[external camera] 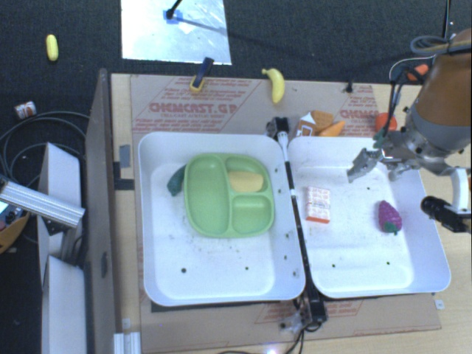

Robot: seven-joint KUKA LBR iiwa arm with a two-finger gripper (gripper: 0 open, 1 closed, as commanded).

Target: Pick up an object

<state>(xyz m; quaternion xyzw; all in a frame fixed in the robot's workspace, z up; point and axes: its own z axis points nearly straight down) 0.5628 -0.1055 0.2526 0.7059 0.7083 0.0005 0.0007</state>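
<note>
Hovering above right bin (413,271), fingers (361,165) spread, pinching nothing. Purple fruit (389,217) and packet (318,204) lying apart below. Green tray (214,212) in left bin (158,198).

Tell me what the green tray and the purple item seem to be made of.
Green tray: likely moulded plastic, matte to satin, one even colour with smooth rounded compartment walls. Purple item: probably plastic or rubber toy fruit, with a bumpy surface and a green tip; too small to be sure.

Right bin (413,271): floor mostly open; small carton (318,204) near divider, purple fruit, maybe grapes (389,217), right side.
</note>
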